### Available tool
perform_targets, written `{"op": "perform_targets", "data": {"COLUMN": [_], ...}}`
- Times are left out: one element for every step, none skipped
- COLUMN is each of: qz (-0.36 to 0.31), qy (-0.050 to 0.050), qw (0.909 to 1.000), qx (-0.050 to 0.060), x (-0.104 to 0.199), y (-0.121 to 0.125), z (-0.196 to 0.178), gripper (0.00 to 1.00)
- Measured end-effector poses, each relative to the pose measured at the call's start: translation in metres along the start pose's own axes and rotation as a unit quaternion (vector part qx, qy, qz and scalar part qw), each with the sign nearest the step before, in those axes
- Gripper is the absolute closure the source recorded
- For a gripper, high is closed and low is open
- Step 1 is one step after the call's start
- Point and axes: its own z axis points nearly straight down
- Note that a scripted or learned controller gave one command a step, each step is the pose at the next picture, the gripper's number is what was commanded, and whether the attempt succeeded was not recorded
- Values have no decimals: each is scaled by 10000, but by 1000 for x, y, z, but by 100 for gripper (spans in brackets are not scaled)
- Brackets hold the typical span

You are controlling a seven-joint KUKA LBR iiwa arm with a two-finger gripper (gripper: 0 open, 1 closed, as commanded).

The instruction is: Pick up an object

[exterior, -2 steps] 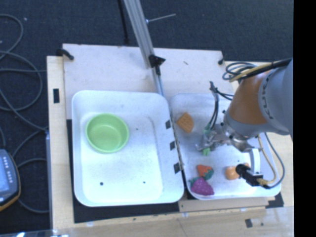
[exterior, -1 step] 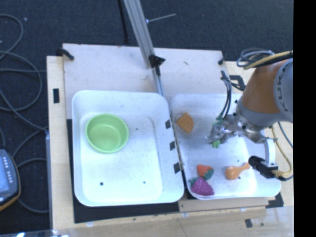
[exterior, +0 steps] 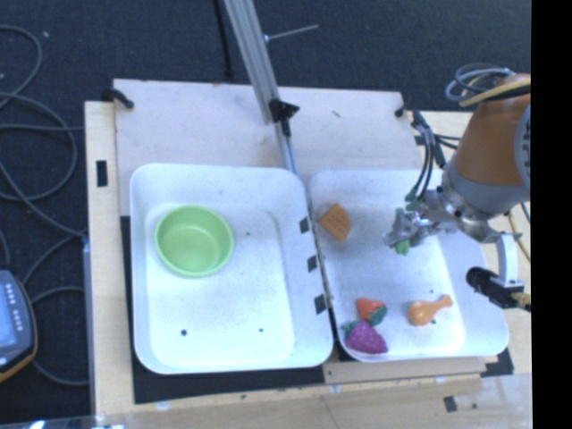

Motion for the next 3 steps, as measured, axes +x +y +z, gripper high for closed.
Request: {"op": "perform_targets", "data": {"qz": [-24, -22, -27], "qy": [13, 15, 19], "qw": [10000, 10000, 10000], "qx": [16, 29, 27], "x": [50, 101, 158], "y": [23, 40, 64], "z": [-16, -9, -8], "gripper": [100, 100, 100]}}
